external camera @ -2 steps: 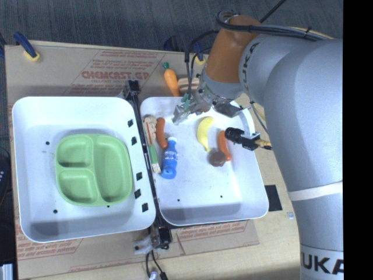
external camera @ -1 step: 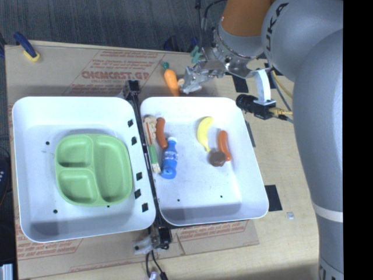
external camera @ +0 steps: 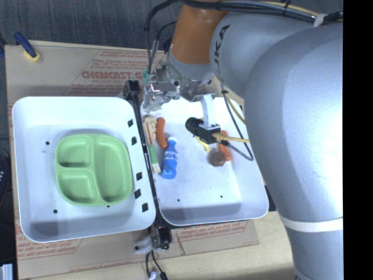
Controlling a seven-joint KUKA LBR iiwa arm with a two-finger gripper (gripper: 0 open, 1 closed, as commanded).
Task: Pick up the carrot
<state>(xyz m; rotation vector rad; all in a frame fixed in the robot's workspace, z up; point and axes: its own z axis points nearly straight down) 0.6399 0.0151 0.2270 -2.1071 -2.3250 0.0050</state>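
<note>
A blue bottle (external camera: 168, 159) lies in the right bin (external camera: 198, 198), with a green stick (external camera: 153, 156) just beside it along the bin wall and a brown lump (external camera: 217, 158) well apart on its other side. The carrot (external camera: 160, 130) lies just beyond the bottle. Farther back the gripper (external camera: 152, 95) hangs; spread or closed, I cannot tell.

My arm (external camera: 291, 98) is grey, with an orange band (external camera: 195, 28). The plate (external camera: 93, 169) is pale green and its bin (external camera: 23, 156) is white. Right of the plate lie an orange carrot (external camera: 160, 131) and a blue bottle (external camera: 169, 161), and farther right a brown lump (external camera: 217, 158). Above the plate, the tabletop (external camera: 99, 69) is tan with red lettering.
</note>
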